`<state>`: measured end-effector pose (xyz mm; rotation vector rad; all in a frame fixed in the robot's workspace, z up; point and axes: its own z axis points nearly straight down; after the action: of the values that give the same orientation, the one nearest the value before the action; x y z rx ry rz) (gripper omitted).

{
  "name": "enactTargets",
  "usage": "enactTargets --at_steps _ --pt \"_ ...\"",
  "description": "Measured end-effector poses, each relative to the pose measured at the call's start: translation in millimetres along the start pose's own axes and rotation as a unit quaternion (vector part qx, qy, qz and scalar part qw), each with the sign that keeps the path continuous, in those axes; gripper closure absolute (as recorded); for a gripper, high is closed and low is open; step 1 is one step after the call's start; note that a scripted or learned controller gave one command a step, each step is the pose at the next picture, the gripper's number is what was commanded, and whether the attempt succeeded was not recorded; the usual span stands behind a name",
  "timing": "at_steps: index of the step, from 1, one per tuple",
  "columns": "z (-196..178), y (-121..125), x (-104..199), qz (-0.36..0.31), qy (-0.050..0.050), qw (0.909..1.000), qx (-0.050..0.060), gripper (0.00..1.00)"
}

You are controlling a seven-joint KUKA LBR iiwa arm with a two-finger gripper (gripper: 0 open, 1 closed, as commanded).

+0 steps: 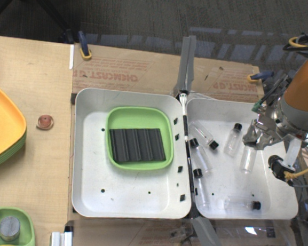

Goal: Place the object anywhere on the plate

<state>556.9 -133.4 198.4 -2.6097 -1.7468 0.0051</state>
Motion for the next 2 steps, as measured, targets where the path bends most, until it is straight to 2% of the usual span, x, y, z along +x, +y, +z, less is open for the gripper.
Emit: enactTargets --at_steps 1,2 --pt "0.0 0.0 0.0 0.000 0.000 1.0000 0.000 0.00" --pt "-7.9 -42.5 -23.8 0.040 0.000 0.9992 0.001 0.00"
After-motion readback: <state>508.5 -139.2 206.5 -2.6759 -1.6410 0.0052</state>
